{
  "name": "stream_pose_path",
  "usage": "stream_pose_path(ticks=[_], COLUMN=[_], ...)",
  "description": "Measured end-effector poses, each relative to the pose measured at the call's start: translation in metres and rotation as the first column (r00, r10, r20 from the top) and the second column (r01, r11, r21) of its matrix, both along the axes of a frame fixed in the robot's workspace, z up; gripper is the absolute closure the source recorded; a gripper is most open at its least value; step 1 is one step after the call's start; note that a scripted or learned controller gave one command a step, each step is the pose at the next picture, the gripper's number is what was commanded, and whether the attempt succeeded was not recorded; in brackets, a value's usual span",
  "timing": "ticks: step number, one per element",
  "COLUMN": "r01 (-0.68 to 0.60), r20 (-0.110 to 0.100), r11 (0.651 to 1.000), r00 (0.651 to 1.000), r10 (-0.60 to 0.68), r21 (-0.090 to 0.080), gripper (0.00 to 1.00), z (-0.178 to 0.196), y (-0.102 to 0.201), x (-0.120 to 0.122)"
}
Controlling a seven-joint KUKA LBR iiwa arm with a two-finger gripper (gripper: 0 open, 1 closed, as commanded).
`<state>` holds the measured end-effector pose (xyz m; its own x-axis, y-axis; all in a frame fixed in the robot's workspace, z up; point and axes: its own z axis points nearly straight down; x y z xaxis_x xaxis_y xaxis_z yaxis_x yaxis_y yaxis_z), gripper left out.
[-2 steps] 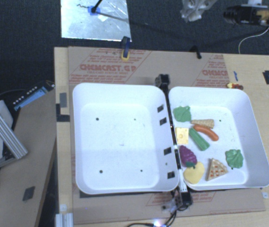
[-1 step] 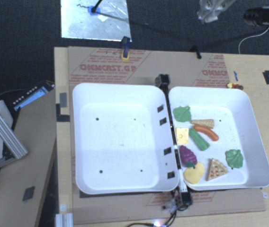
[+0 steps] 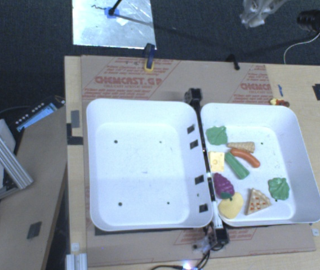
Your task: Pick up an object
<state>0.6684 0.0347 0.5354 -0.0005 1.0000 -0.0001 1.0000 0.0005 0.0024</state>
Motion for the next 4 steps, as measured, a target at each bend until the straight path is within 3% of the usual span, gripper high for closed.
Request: stream_pose_path(ticks=[4], r01=[-0.002], r20=[0.000], r11=[1.000], r00=[1.000], r10=[0.002], r21=[0.000], gripper=[1.00], z=[0.0001], y=[-0.0016], x=[0.0000])
